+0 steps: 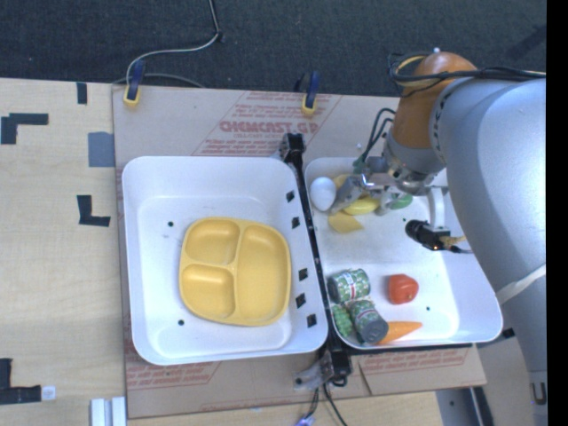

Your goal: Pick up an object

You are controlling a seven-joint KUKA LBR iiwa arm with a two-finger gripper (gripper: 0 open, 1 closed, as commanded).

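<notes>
The tool sits low over the yellow banana — placed for a grasp — with the white egg just left; its grip state I cannot tell.

Two bins sat side by side before me. In the left bin lay a sectioned plate. In the right bin, an egg lay at the far left corner, two cans at the near left, a tomato to their right.
</notes>
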